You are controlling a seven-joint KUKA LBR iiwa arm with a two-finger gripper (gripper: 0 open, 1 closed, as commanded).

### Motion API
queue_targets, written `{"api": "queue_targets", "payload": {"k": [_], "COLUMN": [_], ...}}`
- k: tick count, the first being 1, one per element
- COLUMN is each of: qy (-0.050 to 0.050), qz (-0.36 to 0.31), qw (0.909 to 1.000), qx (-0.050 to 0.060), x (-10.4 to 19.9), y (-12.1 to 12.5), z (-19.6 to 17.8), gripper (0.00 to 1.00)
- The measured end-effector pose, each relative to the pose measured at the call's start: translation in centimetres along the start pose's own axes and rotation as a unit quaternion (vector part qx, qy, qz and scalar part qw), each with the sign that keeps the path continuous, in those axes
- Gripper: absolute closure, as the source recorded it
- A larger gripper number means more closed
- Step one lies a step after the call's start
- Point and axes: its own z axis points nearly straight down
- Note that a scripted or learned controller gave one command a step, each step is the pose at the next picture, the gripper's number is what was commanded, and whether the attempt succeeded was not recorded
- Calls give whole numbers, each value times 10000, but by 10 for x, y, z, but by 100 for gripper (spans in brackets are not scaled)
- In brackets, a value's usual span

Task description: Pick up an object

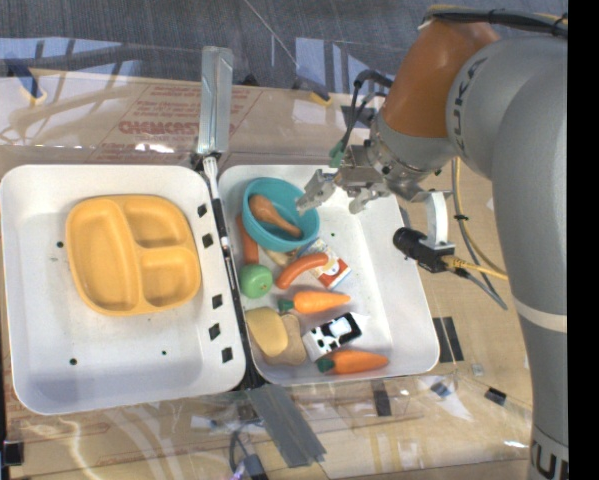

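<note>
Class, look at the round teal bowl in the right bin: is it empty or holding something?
Holding something. The round teal bowl has an orange-brown sausage-shaped piece lying inside it, below its rim.

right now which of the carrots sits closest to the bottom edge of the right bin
The carrot lying flat along the right bin's bottom rim, just below the black-and-white toy. The other carrot lies higher up, mid-bin, under the red-and-white packet.

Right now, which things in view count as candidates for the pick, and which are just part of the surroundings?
Job:
- gripper, fingers apart, holding nothing
- teal bowl holding a sausage-shaped piece
- carrots
- green ball
- black-and-white block
- right bin

Lying about:
- yellow divided tray
- left bin
</note>
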Motion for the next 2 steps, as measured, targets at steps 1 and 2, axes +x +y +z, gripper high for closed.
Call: {"api": "queue_targets", "payload": {"k": [1,2], "qy": [-2,-2], "qz": [-111,-130], "qw": [9999,9999], "qx": [-26,-45], "x": [19,20], "y": [36,37], "z": [112,100], "gripper": [0,100]}}
